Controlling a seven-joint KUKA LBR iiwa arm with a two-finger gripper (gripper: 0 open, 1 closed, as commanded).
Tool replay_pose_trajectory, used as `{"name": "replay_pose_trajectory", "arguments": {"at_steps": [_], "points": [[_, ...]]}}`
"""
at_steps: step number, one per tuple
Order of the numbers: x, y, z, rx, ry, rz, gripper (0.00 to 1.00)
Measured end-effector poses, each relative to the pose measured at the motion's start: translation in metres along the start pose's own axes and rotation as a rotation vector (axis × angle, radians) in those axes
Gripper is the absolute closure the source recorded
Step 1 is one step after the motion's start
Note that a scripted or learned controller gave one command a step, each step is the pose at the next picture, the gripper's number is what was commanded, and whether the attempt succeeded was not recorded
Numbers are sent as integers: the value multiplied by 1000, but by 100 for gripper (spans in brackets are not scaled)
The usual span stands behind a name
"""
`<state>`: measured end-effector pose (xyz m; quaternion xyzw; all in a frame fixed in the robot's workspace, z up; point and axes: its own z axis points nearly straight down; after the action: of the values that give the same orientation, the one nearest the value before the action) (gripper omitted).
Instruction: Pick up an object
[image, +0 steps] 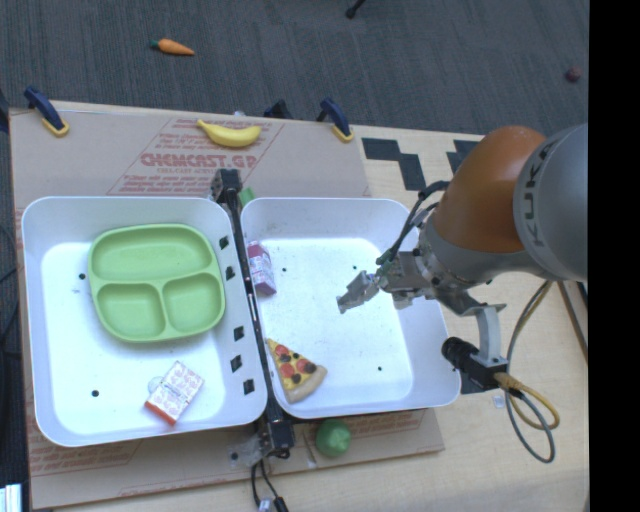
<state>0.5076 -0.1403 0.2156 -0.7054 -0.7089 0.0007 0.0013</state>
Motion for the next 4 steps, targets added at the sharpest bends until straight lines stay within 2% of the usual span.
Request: {"name": "replay_pose_trajectory", "arguments": {"at_steps": [1, 2, 3, 4], "points": [[-43, 77, 88, 2, -2, -2, 0], [-35, 149, 91, -2, 1, 0, 0], [-45, 149, 113, 0, 1, 1, 0], [-44, 150, 102, 0, 2, -3, 100]]}}
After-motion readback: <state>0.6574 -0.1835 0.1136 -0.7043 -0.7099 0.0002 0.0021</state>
